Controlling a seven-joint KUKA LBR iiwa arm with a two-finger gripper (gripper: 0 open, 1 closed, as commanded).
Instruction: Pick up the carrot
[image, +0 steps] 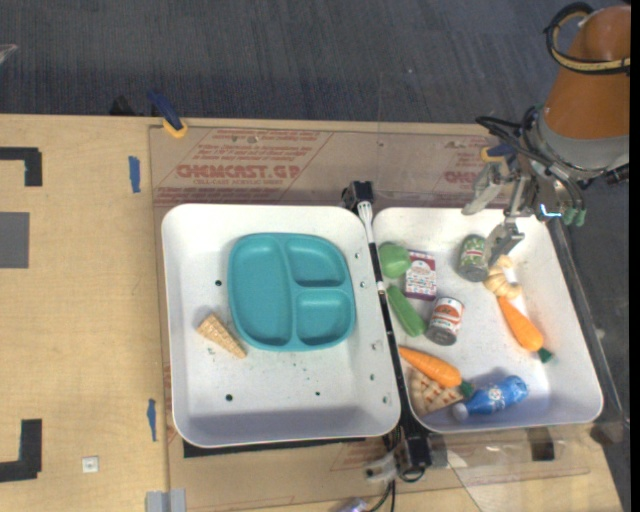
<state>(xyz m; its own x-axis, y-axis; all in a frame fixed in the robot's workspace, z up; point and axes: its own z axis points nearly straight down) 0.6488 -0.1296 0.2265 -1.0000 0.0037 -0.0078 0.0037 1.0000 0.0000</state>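
Reading the cardboard behind the bins, you can make out red print, "CHEMCAST GP" (238, 170). The carrot (519, 316), orange with a pale top end, lies in the right bin (580, 395) near its right wall. The gripper (507, 235) hangs over its pale end; grip state cannot be determined.

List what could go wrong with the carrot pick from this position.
1. Two carrots lie in the right bin: the near carrot below the gripper, and a second carrot by the blue bottle. The target may be ambiguous.
2. A small can sits beside the gripper and could be bumped.
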